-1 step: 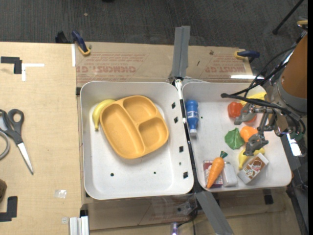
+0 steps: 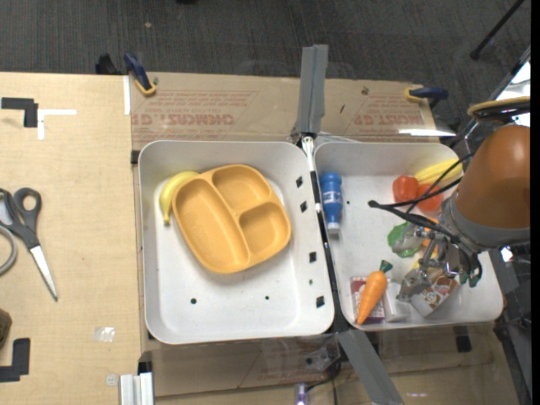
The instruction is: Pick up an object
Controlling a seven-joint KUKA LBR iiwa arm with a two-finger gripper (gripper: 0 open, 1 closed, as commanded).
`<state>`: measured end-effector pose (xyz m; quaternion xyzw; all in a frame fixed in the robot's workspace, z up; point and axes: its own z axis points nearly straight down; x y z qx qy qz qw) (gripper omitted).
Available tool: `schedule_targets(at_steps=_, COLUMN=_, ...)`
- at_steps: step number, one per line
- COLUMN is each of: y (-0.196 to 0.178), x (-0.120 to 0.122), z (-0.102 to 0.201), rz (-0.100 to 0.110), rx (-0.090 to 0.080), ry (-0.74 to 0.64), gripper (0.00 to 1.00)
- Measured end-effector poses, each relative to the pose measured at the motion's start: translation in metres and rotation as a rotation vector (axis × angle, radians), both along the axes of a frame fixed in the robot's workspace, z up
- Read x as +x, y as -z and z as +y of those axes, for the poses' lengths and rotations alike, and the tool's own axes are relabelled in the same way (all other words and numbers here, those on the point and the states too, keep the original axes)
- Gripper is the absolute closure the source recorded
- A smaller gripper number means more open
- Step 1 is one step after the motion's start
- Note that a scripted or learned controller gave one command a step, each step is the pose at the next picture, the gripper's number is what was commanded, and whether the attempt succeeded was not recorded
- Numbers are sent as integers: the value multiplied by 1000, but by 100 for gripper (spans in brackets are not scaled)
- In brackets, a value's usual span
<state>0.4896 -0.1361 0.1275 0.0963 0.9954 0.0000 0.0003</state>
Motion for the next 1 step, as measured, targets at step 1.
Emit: schedule_targets(at_steps=1, y=35, x=63, z=-12, rz=-3, rx=-1, ry=2, gripper=0)
